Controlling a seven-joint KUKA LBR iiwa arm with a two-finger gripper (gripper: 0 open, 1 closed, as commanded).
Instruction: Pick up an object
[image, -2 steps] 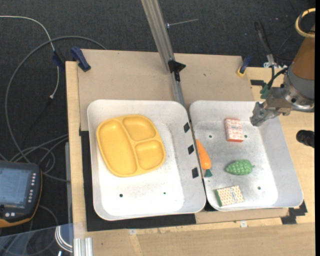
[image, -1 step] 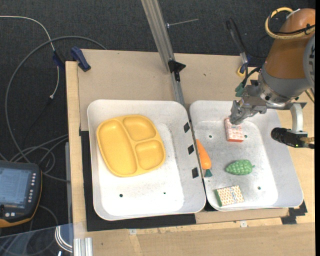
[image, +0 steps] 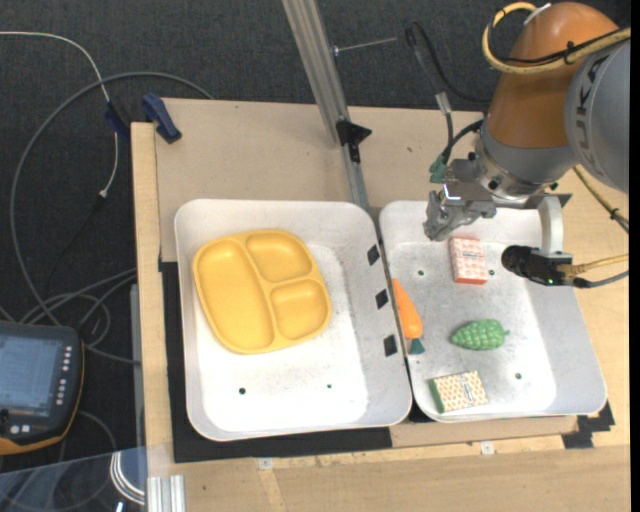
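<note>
The claw (image: 443, 212) is poised over the right bin (image: 570, 350), just beside a small pink carton (image: 469, 259); its opening cannot be told. A centred, square descent is advised.

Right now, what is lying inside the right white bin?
The right bin holds a pink box, an orange carrot, a green bumpy toy and a small patterned box. The gripper covers the bin's far left corner, so that spot is hidden.
</note>
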